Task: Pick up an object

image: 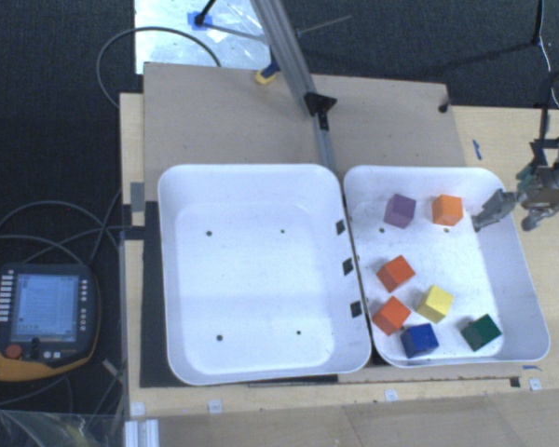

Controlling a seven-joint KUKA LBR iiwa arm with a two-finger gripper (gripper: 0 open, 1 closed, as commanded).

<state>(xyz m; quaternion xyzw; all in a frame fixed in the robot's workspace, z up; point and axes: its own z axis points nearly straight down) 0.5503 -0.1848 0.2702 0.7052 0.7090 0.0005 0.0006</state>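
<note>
Several small cubes lie in the right bin (pixel 531 315): a purple cube (pixel 400 209) and an orange cube (pixel 447 209) at the back, a red-orange cube (pixel 396 273) in the middle, and another red-orange cube (pixel 390 315), a yellow cube (pixel 437 303), a blue cube (pixel 418 340) and a green cube (pixel 482 331) toward the front. My gripper (pixel 513 216) hangs over the bin's back right rim, to the right of the orange cube. Its fingers (pixel 490 212) are spread, with nothing between them.
The left bin (pixel 172 277) adjoins the right one along a shared middle wall. A slanted metal pole (pixel 284 40) crosses the back of the bench. A teach pendant (pixel 39 319) with cables lies on the floor at the left.
</note>
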